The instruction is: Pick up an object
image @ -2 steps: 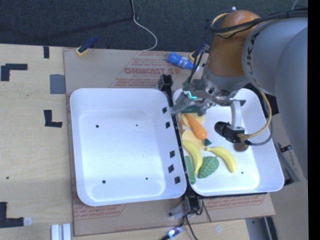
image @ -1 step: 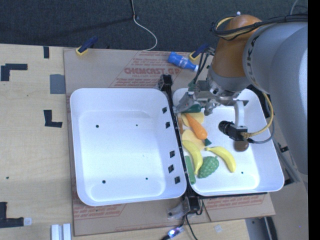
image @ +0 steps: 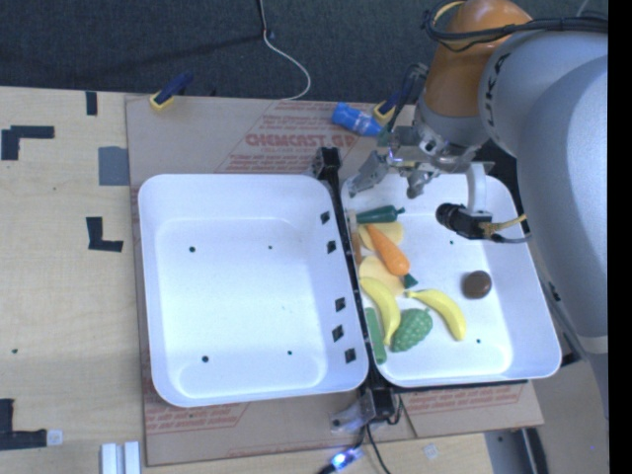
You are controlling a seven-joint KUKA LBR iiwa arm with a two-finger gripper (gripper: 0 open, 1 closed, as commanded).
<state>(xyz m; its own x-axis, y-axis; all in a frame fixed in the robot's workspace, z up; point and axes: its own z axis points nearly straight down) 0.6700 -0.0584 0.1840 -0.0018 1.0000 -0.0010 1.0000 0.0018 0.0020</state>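
Gripper: the gripper (image: 387, 188) hangs over the far end of the right bin (image: 513, 363), close to the wall shared with the left bin; its two fingers stand apart with only white bin floor between them, and it has hold of nothing.
Arm: the grey arm with its orange band (image: 472, 52) comes in from the right and covers the bin's far right corner.
Nearest thing: a small dark green piece (image: 380, 213) lies just below the gripper, apart from it.
Carrot: an orange carrot (image: 391, 251) lies at a slant, resting on a pale yellow piece (image: 375, 237).
Bananas: one yellow banana (image: 381, 304) curves along the dividing wall; a second banana (image: 442, 310) lies near the middle of the bin.
Green things: a bumpy green toy (image: 413, 329) sits between the two bananas, and a long green piece (image: 375, 336) lies against the dividing wall.
Brown ball: a round brown thing (image: 477, 283) lies alone toward the right side, well apart from the pile.
Left bin: the left bin (image: 163, 294) sits touching the right one.
Outside the bins: a blue object (image: 355, 118) lies on the cardboard sheet (image: 276, 141) on the table (image: 59, 294), beyond the bins.
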